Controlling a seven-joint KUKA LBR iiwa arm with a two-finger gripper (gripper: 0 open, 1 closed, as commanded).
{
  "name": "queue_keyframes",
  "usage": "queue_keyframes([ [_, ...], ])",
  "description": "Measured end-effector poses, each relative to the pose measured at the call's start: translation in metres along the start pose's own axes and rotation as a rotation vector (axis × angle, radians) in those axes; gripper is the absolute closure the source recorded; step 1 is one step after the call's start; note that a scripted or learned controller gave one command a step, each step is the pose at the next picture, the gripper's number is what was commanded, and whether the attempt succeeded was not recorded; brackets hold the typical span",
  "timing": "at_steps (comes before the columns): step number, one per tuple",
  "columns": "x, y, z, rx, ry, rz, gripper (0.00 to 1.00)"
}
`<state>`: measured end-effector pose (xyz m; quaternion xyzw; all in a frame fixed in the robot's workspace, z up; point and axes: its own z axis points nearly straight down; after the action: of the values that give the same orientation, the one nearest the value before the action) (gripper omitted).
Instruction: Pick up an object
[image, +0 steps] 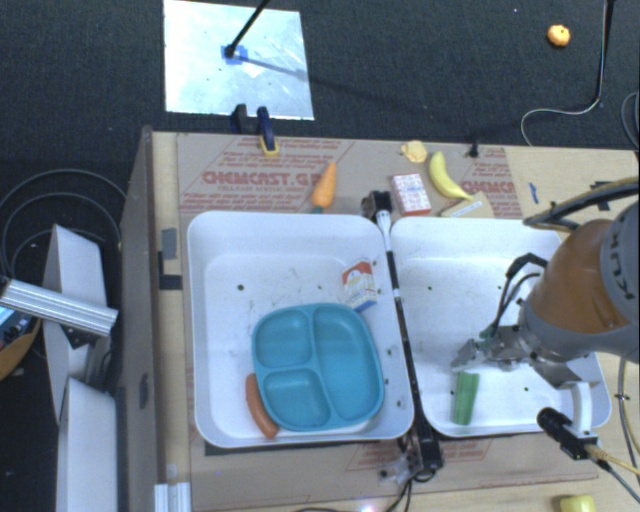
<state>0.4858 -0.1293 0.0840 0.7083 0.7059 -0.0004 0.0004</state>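
Note:
A green stick-shaped object (465, 397) lies in the right bin (440, 262), near its front wall. My gripper (481, 351) hangs just above and behind the green object's top end, reaching in from the right under the orange-banded arm (585, 280). Nothing shows held in it. In the left bin (215, 300) a blue divided plate (317, 365) lies at the front. An orange sausage (260, 405) rests against the plate's left front edge, and a small red and white packet (359, 282) lies behind the plate.
Behind the bins on the cardboard lie a carrot (323, 187), a small patterned box (411, 193), a banana (445, 177) and a black tool (378, 206). A black ridge (397, 300) divides the two bins. Cables hang by the arm's wrist (515, 285).

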Motion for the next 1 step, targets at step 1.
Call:
queue_keyframes([
  [1, 0.0235, 0.0048, -0.1235, -0.013, 0.0, -0.011, 0.0],
])
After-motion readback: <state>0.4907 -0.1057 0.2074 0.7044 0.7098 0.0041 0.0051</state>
